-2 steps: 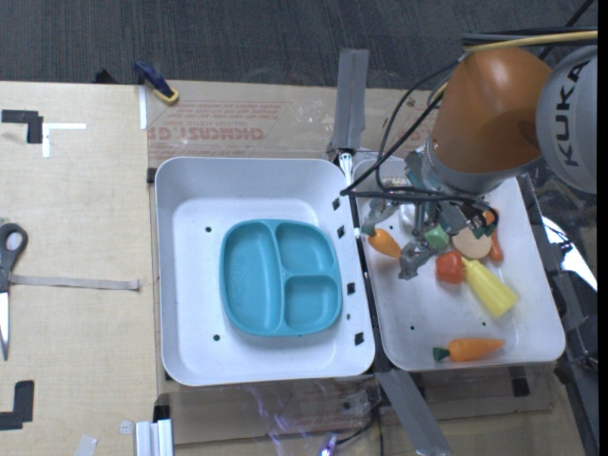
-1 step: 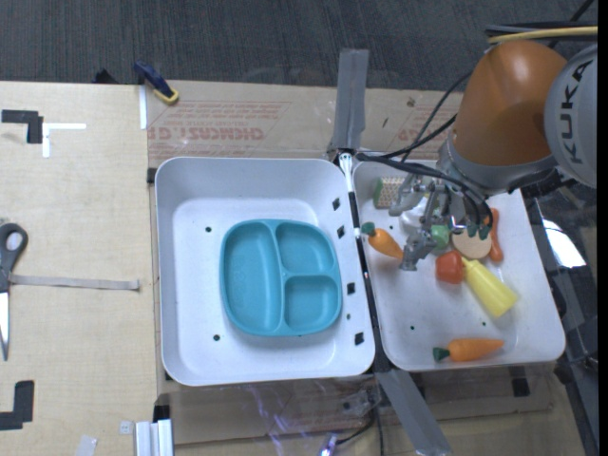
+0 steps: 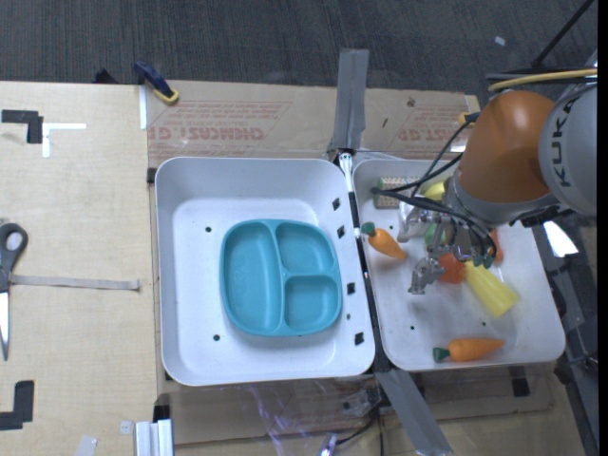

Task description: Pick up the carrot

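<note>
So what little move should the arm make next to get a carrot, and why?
Probably a short shift toward the left bin and down. The tool hangs in the right bin, and the nearest carrot lies just beside it, against the wall shared with the left bin. Another carrot lies farther off, near the front edge.

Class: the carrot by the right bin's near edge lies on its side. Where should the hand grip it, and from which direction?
Grip the carrot at mid-body, coming straight down, fingers closing across its width. It lies flat, lengthwise along the right bin's near wall, apart from the other toys.
</note>
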{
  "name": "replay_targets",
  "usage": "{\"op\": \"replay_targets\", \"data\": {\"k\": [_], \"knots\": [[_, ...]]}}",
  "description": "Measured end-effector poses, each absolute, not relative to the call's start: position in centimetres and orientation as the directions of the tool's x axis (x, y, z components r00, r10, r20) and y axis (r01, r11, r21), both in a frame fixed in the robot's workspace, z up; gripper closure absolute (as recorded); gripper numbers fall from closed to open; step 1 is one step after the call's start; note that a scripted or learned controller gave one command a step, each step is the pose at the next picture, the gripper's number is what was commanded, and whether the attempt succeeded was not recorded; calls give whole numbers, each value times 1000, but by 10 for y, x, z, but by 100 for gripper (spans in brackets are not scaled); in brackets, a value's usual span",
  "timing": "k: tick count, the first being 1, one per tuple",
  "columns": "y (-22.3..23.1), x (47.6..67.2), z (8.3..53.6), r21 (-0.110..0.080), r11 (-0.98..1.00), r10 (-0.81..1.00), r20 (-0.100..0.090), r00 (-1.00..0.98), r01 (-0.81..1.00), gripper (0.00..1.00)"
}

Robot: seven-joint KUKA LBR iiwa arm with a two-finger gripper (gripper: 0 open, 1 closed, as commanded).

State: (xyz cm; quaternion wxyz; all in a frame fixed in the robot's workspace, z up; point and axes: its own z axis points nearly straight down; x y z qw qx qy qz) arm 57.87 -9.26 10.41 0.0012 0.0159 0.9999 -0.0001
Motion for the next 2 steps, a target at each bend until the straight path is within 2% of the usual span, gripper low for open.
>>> {"op": "replay_targets", "data": {"k": [1,2], "knots": [[-94,579,92,0,815,579,-2,-815,579,0],[-95,603,90,-11,605,796,8,-605,796,0]]}}
